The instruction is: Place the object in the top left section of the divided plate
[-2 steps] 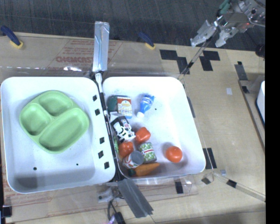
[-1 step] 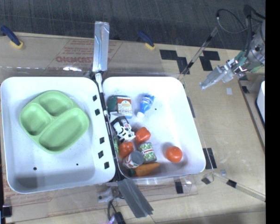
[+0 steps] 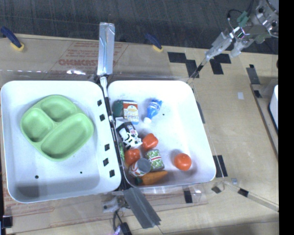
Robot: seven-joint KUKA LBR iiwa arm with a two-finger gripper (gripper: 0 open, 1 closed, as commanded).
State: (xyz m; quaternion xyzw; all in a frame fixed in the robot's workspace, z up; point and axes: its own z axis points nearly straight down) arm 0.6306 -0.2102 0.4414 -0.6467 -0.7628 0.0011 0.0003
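On the bench sat two white bins side by side. Lying in the left bin (image 3: 10, 180) was a green plate (image 3: 63, 136). The plate had three parts: one big part on its lower right and two small parts on its upper left. All three parts showed plain green. The plate looked smooth and light green, with round corners, and it sat turned a bit to one side.

The right bin (image 3: 198, 131) held a bunch of small toys, mostly along its left side. Near the top were a little box (image 3: 131, 111) with a red and white label and a blue and white bottle (image 3: 153, 107). Below them lay a black and white toy (image 3: 130, 137), then a red piece (image 3: 150, 141) and another red piece (image 3: 132, 156). A green and white can (image 3: 154, 158) sat close by, and an orange carrot (image 3: 154, 177) lay at the bottom edge. A round red ball (image 3: 183, 161) sat a little apart, toward the right.

The gripper (image 3: 196, 73) hung just past the top right corner of the right bin, pointing down and to the left. Nothing was seen in its grip, and I could not tell if it was open or closed. The toys lay below and to its left. The plate lay well apart from it, over in the other bin.
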